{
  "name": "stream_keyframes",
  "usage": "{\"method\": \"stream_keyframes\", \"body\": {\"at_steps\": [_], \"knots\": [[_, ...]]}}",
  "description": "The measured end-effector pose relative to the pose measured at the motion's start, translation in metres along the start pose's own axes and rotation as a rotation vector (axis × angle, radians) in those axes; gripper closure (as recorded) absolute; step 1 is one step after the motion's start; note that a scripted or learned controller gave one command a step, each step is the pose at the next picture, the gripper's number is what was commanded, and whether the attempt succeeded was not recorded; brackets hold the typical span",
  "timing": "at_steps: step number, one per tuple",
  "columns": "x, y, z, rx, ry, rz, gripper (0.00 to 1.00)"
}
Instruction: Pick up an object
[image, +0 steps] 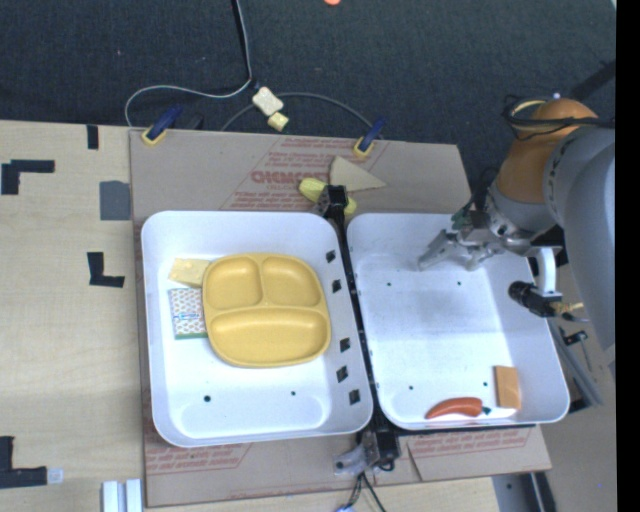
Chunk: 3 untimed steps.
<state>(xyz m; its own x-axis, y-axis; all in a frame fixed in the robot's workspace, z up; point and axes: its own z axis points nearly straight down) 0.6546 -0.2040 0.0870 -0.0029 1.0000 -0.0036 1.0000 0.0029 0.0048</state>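
My gripper (458, 252) hangs over the far part of the right bin (430, 320), with the orange-banded wrist (530, 165) behind it. Its two grey fingers (432, 255) are spread open and nothing lies between them. In the bin's near right corner, well away from the gripper, sit a red sausage-shaped object (454, 408) and a tan block (507, 386). The left bin (160, 380) holds a yellow divided plate (267, 308). A pale yellow piece (187, 271) and a small patterned packet (186, 312) lie at the plate's left edge.
Both bins rest on a cardboard sheet (290, 170) clamped at the back by blue clips (160, 125). A yellow item (314, 187) and a tan wedge (357, 176) lie behind the bins. Black clips (342, 290) run along the seam between the bins. A cable (240, 60) trails across the dark floor.
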Motion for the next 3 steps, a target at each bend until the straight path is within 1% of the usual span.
{"method": "stream_keyframes", "body": {"at_steps": [1, 2, 3], "knots": [[0.085, -0.008, 0.0, 0.001, 0.004, -0.004, 0.0], [0.107, 0.015, 0.001, 0.006, -0.001, -0.001, 0.0], [0.009, 0.014, 0.0, 0.0, 0.0, 0.008, 0.0]]}}
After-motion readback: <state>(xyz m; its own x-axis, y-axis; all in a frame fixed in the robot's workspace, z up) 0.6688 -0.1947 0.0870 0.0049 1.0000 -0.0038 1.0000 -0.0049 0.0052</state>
